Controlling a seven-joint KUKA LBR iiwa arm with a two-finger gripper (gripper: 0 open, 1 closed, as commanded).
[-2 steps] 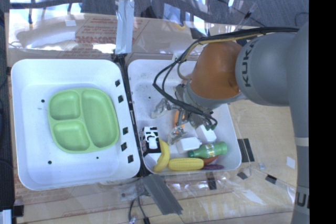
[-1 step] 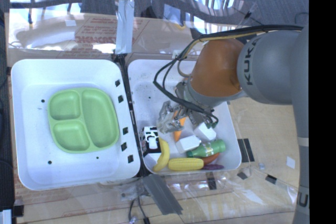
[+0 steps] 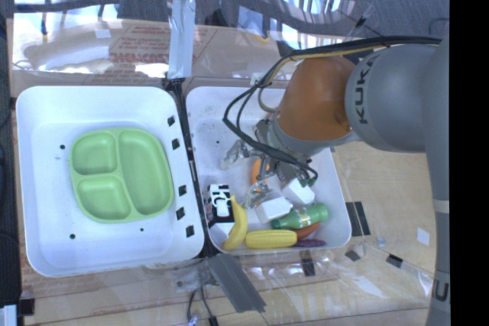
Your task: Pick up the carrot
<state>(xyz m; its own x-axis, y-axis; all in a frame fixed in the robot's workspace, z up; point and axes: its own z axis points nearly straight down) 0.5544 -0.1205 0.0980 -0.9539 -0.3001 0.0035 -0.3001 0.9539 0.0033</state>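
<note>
Seemingly the carrot (image 3: pixel 257 166) is the slim orange piece in the right bin (image 3: pixel 200 118), mostly hidden under the arm's wrist, so only a short stretch shows. Its long axis appears to run nearly up and down in the camera view, tilted slightly; which end is the tip I cannot tell. As a toy vegetable it is probably light, stiff and somewhat slick, so a grasp across the middle of its narrow width looks safest. The gripper (image 3: pixel 263 183) hangs right over it, whether released or clenched I cannot tell. Just below lie a white block (image 3: pixel 276 208), a green bottle (image 3: pixel 302 217), a banana (image 3: pixel 238 227) and a corn cob (image 3: pixel 270 239). The left bin (image 3: pixel 38 225) carries a green divided plate (image 3: pixel 121 174).
</note>
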